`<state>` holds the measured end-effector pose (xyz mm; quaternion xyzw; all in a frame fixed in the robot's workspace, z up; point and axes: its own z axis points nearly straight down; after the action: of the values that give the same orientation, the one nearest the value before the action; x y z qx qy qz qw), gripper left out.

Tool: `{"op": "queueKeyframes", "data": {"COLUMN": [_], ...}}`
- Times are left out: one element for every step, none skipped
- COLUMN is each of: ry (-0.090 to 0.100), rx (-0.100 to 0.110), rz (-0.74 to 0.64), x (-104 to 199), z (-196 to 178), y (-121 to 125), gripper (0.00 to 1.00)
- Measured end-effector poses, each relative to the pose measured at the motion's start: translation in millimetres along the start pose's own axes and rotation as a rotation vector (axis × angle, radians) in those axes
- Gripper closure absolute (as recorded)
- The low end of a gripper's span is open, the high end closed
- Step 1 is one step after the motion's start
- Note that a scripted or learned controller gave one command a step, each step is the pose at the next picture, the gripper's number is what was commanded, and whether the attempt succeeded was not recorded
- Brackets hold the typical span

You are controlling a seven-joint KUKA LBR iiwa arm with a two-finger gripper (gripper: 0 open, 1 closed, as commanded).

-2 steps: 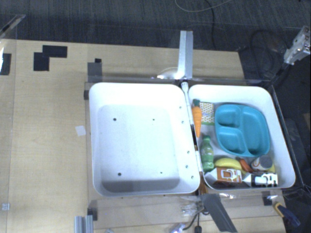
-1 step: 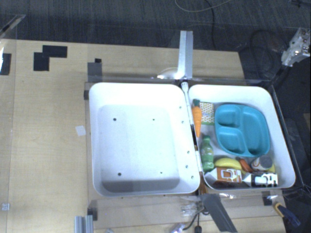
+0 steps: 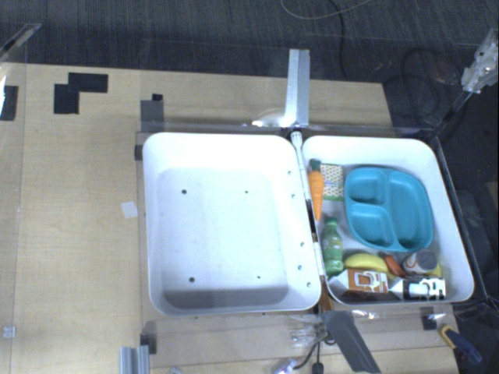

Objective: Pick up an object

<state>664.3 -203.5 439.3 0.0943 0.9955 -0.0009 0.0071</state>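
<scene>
The right bin holds the objects. A blue divided plate fills its middle. Along its left wall lie an orange carrot, a patterned packet and a green bottle. At the near wall lie a yellow banana, a brown box, a black-and-white bottle, a small reddish item and a dark round can. The objects crowd together and touch.
The left bin stands beside the right one, with a narrow divider between them. A metal post rises behind the bins. A pale blurred shape sits at the top right edge, above cables.
</scene>
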Motion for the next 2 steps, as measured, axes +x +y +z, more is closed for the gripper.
{"op": "queueKeyframes", "data": {"ry": [0.005, 0.003], "rx": [0.001, 0.0], "rz": [0.309, 0.182], "x": [14.2, 11.4], "z": [40.3, 32.3], "y": [-4.1, -2.8], "gripper": [1.0, 1.0]}}
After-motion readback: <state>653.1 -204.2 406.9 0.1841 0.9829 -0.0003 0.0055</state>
